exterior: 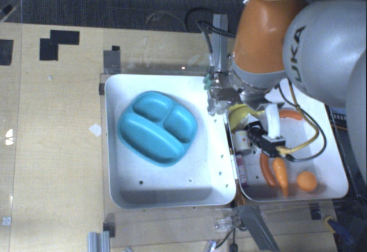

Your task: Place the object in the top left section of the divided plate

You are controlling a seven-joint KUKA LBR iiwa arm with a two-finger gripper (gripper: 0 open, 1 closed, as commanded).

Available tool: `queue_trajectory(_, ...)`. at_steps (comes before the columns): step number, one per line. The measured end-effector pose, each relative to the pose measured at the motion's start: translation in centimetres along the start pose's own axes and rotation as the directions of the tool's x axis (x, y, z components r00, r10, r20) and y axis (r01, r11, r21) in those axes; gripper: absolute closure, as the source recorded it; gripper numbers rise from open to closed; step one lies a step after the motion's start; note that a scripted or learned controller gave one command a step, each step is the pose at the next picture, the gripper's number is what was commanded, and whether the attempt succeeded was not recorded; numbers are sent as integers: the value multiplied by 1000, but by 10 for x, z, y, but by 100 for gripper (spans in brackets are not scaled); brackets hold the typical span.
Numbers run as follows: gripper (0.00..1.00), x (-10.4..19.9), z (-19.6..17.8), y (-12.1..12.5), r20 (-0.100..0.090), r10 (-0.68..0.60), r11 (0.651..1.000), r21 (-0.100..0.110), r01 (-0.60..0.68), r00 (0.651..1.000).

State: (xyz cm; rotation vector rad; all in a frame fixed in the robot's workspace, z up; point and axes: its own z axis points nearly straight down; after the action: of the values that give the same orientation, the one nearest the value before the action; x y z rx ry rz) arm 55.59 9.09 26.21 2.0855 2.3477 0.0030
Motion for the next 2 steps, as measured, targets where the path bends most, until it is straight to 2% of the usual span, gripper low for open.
queue_trajectory(1,100,38,66,110,0,-217,976,-2,217,976)
queue_trajectory(2,100,53,83,52,-1,-192,981,-1,192,981)
